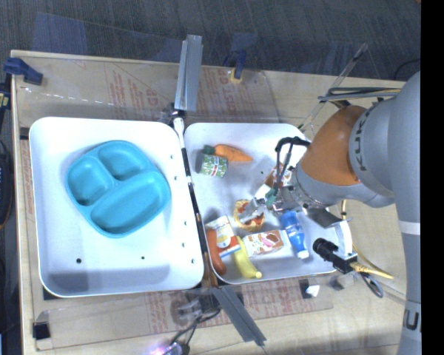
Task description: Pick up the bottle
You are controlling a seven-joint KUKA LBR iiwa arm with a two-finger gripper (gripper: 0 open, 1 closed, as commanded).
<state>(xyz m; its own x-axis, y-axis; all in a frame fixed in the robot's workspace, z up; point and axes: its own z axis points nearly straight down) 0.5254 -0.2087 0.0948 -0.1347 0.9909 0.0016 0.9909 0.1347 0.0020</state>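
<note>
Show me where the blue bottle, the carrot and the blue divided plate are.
blue bottle [294, 235], camera view, middle of its body.
carrot [235, 154], camera view, middle of its orange length.
blue divided plate [117, 187], camera view, ridge between compartments.

Bright light from above, picture a bit soft

The two white bins [111, 272] shine very bright and look washed out. A grey shadow lies along the left bin's near wall. The small things look a little fuzzy. The floor at the top is dark.
</note>
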